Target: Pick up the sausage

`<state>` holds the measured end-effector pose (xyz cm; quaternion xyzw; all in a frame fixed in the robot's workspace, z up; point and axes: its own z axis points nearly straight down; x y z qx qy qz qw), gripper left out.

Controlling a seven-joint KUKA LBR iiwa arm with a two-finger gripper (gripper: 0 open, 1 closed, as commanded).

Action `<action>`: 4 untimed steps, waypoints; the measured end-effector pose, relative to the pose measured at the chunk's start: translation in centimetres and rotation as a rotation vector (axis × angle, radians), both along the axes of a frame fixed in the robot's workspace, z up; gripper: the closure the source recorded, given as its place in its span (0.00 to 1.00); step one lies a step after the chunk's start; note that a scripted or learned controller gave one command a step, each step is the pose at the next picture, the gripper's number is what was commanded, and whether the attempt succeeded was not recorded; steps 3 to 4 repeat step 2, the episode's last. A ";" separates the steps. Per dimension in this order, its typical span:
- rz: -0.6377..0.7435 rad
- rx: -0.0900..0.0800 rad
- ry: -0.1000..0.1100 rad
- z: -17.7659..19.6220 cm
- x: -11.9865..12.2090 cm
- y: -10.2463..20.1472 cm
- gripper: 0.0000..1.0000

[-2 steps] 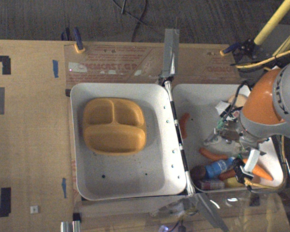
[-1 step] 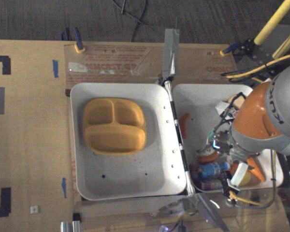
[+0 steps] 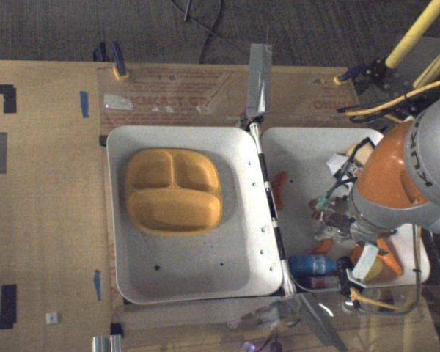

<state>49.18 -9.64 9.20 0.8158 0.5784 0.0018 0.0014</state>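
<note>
The sausage (image 3: 280, 188) is a short red-orange piece lying lengthwise against the left wall of the right bin (image 3: 301, 147). My gripper (image 3: 327, 217) hangs low over the middle of that bin, to the right of the sausage and a little nearer the front, apart from it. The grey and orange wrist covers most of the gripper from above. Nothing shows between the gripper and the sausage but bare bin floor.
A blue bottle (image 3: 315, 264) lies along the right bin's front wall. Orange pieces (image 3: 389, 259) sit under the arm, and a beige item (image 3: 360, 152) lies at the back. The left bin (image 3: 183, 270) holds an orange divided plate (image 3: 174, 190).
</note>
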 end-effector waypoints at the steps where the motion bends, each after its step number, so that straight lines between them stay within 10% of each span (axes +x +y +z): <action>1: 0.096 0.000 0.011 8.9 4.9 7.1 1.00; 2: 0.241 -0.002 0.008 14.5 11.5 8.3 1.00; 4: 0.241 -0.002 0.008 14.5 11.5 8.3 1.00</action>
